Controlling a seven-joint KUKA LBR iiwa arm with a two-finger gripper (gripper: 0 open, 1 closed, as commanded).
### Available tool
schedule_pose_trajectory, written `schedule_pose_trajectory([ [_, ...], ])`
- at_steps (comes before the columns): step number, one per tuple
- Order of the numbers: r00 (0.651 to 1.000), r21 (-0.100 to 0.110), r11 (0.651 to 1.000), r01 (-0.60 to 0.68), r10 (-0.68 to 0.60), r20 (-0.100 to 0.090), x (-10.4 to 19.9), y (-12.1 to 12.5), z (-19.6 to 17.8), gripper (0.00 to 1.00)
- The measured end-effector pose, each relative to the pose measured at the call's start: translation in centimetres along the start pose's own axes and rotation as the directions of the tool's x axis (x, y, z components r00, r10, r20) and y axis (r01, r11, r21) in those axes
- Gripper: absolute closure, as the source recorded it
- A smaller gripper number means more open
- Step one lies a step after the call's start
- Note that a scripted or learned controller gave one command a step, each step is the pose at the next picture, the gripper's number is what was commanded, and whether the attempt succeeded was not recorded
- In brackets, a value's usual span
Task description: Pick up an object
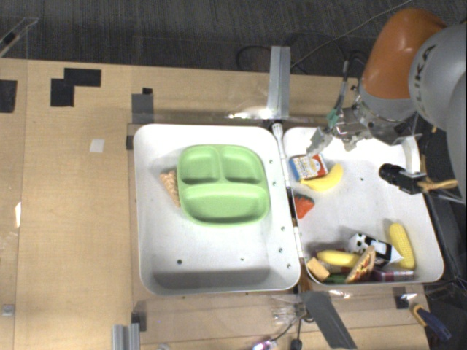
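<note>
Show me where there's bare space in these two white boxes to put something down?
Left bin: a bare strip in front of the green tray. Right bin: open floor between the banana and the corn cob. Its front edge is crowded with piled toy food.

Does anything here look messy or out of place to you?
Mildly. In the left bin, something tan and textured pokes out from under the green divided plate's left edge. In the right bin, most toys are jumbled along the near wall.
</note>
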State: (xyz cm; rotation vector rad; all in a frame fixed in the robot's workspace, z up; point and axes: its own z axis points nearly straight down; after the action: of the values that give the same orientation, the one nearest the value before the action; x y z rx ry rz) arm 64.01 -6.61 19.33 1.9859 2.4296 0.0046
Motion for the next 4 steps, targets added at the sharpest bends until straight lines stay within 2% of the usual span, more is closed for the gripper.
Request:
schedule_pose_trajectory([
  [1, 0.960, 0.001, 0.960, -0.281, 0.281, 0.000, 2.6, 3.6, -2.2, 1.00],
  [2, 0.789, 0.004, 0.789, -0.614, 0.614, 0.003, 1.8, -0.1, -2.1, 1.00],
  [3, 0.554, 0.004, 0.554, -0.832, 0.832, 0.004, 3.2, 1.6, 1.1, 1.00],
  [4, 0.469, 0.002, 0.469, -0.883, 0.883, 0.003, 4.8, 2.6, -8.1, 1.00],
])
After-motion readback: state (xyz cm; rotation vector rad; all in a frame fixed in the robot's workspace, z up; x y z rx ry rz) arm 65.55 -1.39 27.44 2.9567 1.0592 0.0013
